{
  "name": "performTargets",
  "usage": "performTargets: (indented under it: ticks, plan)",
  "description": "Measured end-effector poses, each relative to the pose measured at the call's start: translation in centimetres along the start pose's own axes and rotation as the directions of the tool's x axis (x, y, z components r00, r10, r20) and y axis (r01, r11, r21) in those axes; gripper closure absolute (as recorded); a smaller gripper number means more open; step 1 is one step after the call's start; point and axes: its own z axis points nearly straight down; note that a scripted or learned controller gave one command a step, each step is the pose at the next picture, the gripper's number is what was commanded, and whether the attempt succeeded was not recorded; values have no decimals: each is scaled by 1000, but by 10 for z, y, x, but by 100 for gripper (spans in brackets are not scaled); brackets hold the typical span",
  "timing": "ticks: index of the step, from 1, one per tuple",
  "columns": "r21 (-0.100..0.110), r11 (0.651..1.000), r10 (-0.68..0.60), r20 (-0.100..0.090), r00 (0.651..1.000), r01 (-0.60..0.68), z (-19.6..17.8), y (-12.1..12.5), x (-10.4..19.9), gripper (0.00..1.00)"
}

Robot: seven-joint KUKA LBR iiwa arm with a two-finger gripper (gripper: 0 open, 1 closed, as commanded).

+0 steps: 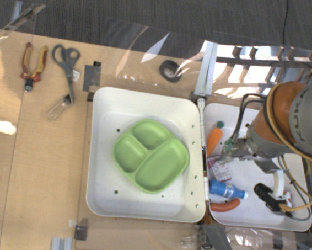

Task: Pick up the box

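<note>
The box (pixel 219 170), a small white pack with pink and purple print, lies near the left wall of the right bin (pixel 257 218). It sits between an orange carrot (pixel 213 140) behind it and a blue bottle (pixel 224 189) in front of it. My gripper (pixel 230 150) hangs low over the right bin, just behind and to the right of the box. The wrist hides its tip, and I see nothing held in it.
A red sausage-shaped toy (pixel 226 206) lies at the right bin's front edge. The left bin (pixel 101 143) holds a green divided plate (pixel 151 155). Pliers (pixel 31 66), scissors (pixel 68 65) and a tape roll (pixel 170 70) rest on the bench behind the bins.
</note>
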Motion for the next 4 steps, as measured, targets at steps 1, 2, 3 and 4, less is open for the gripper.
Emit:
performTargets:
  ticks: [1,2,3,4]
  plan:
    - [1,1000,0,-1,1000,0,0,0,0,0]
    - [-2,999,-32,0,999,32,8,-6,-2,0]
    - [15,999,35,-4,999,-35,12,2,-3,0]
    - [4,1000,28,-3,1000,-28,0,6,-2,100]
